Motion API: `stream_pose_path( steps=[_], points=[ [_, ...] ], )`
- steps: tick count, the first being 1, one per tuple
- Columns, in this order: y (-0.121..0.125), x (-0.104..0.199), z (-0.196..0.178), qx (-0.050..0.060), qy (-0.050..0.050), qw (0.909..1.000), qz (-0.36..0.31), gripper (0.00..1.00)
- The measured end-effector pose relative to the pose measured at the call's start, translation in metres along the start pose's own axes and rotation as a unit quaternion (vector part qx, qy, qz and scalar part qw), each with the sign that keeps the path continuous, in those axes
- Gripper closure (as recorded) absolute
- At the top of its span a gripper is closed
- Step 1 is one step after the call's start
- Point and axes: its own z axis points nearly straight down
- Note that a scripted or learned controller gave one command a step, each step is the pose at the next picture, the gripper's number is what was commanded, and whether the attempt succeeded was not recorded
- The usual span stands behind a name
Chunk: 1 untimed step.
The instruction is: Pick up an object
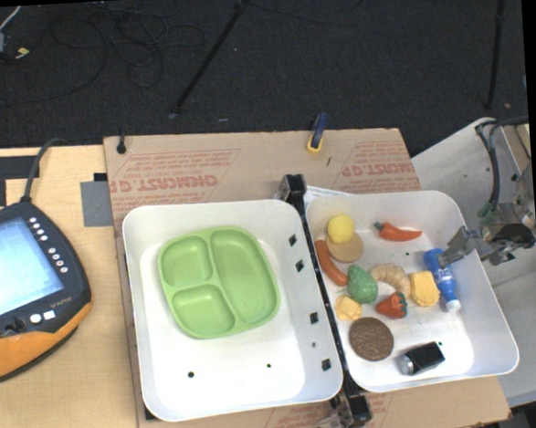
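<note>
The right bin (484,353) holds several toy foods: a yellow lemon (340,227), a red chili (397,232), an orange sausage (330,264), a green vegetable (363,285), a yellow corn piece (424,289), a blue bottle (443,276), a brown cookie (372,337) and a black cylinder (421,358). At the bin's right rim I see the gripper (476,243), its grey tip low beside the blue bottle. Nothing shows between its fingers. Its dark body (512,235) lies outside the rim.
The left bin (160,371) holds a green divided tray (220,281). A black divider (311,279) separates the bins. A control pendant with a screen (21,285) lies on the bench at far left. A blue and yellow clamp (316,134) sits on the cardboard's back edge.
</note>
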Motion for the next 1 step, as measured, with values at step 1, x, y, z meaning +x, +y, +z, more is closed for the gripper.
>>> stream_pose_path(
  steps=[1],
  points=[
    [0.0022,-0.0004,-0.0063,-0.006,-0.002,1.0,-0.001,0.0]
  ],
)
